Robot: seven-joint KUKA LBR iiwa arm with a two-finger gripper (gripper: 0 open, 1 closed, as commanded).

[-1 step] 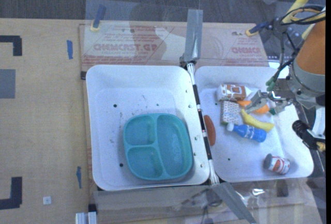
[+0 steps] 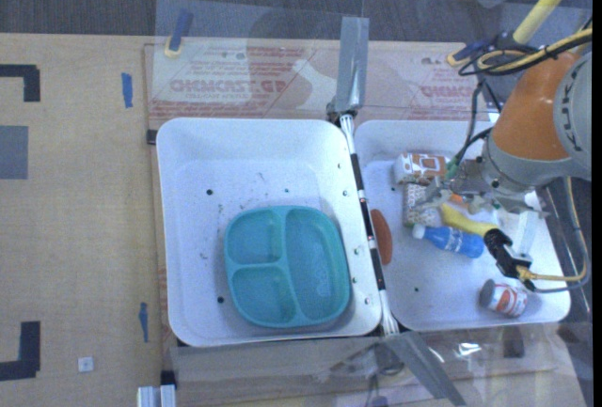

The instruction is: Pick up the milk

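Note:
The milk (image 2: pixel 419 166) looks like a small white carton with a brown-orange panel, lying near the far left of the right bin (image 2: pixel 442 302). My gripper (image 2: pixel 467 190) hangs low over the cluster just right of the carton, under the orange band of the arm. Its tips are lost among the items, and nothing can be seen held between them. A patterned packet (image 2: pixel 415 202) lies directly in front of the milk.
A yellow banana (image 2: pixel 469 223) and a blue bottle (image 2: pixel 452 241) lie beside the gripper. A can (image 2: pixel 505 299) rests at the bin's near right, and a brown sausage-like piece (image 2: pixel 381 237) against its left wall. The left bin (image 2: pixel 188 161) holds a teal divided tray (image 2: pixel 287 267).

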